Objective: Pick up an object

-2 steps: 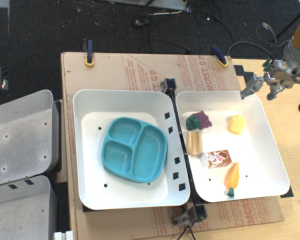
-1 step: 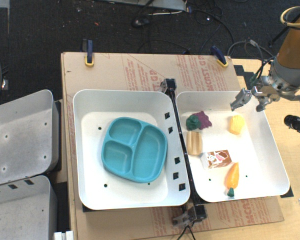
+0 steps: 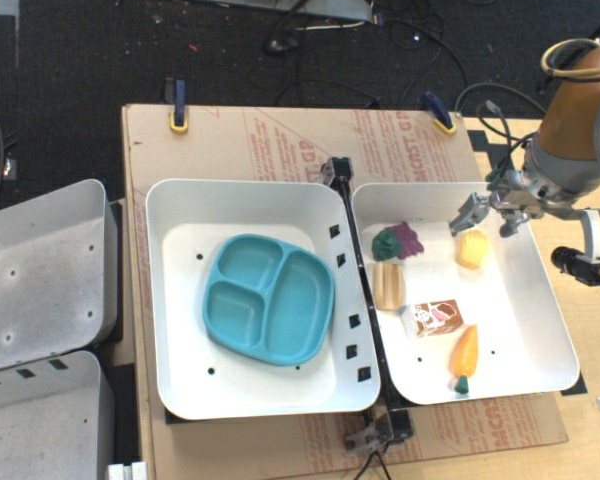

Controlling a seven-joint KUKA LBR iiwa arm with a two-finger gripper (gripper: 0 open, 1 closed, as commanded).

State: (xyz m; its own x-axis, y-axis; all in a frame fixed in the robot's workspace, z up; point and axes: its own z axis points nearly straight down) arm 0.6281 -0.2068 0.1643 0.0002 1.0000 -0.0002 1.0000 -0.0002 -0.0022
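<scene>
My gripper (image 3: 488, 225) hangs over the far part of the right bin (image 3: 535, 308), open, with nothing between its fingers. Just below it, on the bin floor, lies a yellow block (image 3: 471, 250). To the left sits a green and purple toy (image 3: 397, 241), and a wooden block (image 3: 388, 286) lies against the bin's left wall. A brown and white packet (image 3: 438, 318) rests near the bin's middle. An orange carrot (image 3: 464, 351) with a green tip lies toward the front.
The left bin (image 3: 180, 218) holds a teal divided plate (image 3: 270, 298). A black divider (image 3: 358, 278) runs between the bins. Two more white bins (image 3: 40, 268) stand off the bench at the left. Clamps (image 3: 179, 103) grip the board's far edge.
</scene>
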